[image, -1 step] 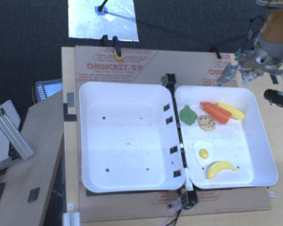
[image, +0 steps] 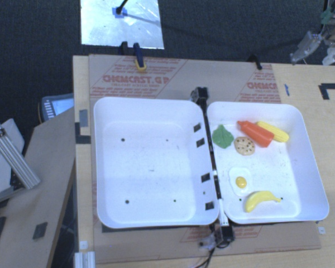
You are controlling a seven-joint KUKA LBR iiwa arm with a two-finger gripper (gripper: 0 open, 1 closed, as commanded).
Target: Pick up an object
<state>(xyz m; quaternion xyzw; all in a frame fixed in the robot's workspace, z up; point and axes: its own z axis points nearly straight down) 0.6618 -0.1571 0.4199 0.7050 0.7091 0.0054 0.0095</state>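
Camera view: five toy food pieces are seen in the right bin (image: 310,149), at the right of the frame. An orange carrot-like piece (image: 254,133) lies slantwise in the bin's upper part, and a yellow corn cob (image: 273,131) rests against its right side, touching it. A green leafy piece (image: 222,137) is placed to the left, near the bin's left wall, and a round tan cookie with dark specks (image: 244,146) sits just below the carrot, between the leaf and the carrot's lower end. Lower down, a fried egg (image: 240,181), white with a yellow yolk, lies flat, and a curved yellow banana (image: 261,200) is found just below it, near the bin's lower edge.

The left bin (image: 148,163) fills the middle of the frame; small dark spots are visible on its floor. Both bins are carried on a brown board with red lettering upon the worktop (image: 81,82).

At the upper right corner the end effector (image: 324,41) is seen, well apart from the bins and above the dark floor; it is blurred, so whether it is spread or closed cannot be told, and nothing is seen held.
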